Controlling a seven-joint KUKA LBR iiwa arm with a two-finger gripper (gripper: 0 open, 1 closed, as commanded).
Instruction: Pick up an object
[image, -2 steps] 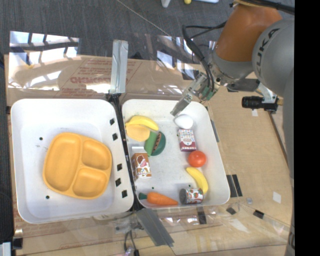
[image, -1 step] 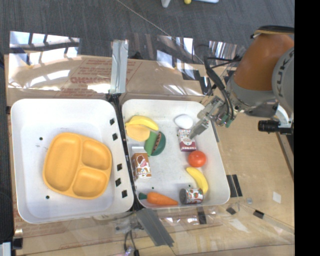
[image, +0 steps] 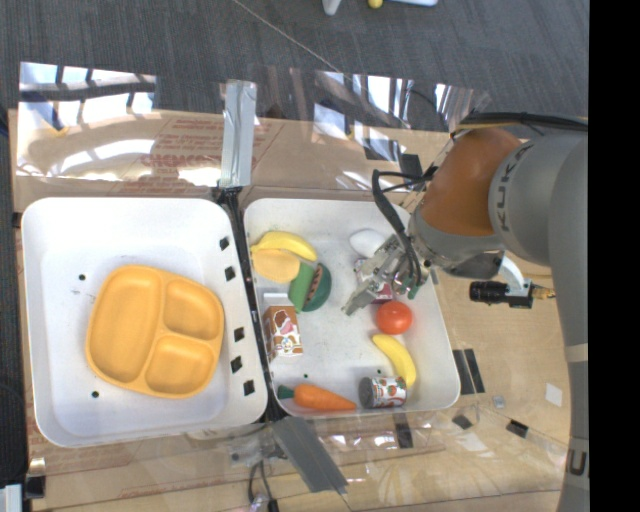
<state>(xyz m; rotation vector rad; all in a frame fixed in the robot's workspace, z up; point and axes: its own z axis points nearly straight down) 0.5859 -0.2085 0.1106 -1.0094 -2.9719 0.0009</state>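
Carrot (image: 318, 398): lies along the near wall of the right bin (image: 447, 362), long axis running left to right.
Can (image: 385, 391): on its side just right of the carrot, in the near right corner.
Small banana (image: 397, 358): just behind the can, slanting from near-right to far-left, its far tip close under the tomato.
Carton (image: 283, 332): near the bin's left wall, well apart from the tool.
Tray (image: 155, 330): yellow, three compartments, alone in the left bin (image: 50, 300) and out of play for this move.
Tomato (image: 394, 317): round, no long axis to line up with. It sits just near-side and a touch right of the tool, close enough that I judge it the likeliest pick.
Tool (image: 385, 282): low over the middle of the right bin, reaching in from the right. Whether it is wide or narrow I cannot tell, and something small and reddish beneath it is too blurred to name.
Key relation: tomato lies toward the camera from the tool, so a short shift nearward and a descent looks like what a grasp would need.
Green round thing (image: 310, 286): left of the tool, touching the large banana (image: 285, 244) group behind it.
White object (image: 367, 241): just beyond the tool, near the far wall.
Risk: small banana crowds the tomato's near side and may get nudged.
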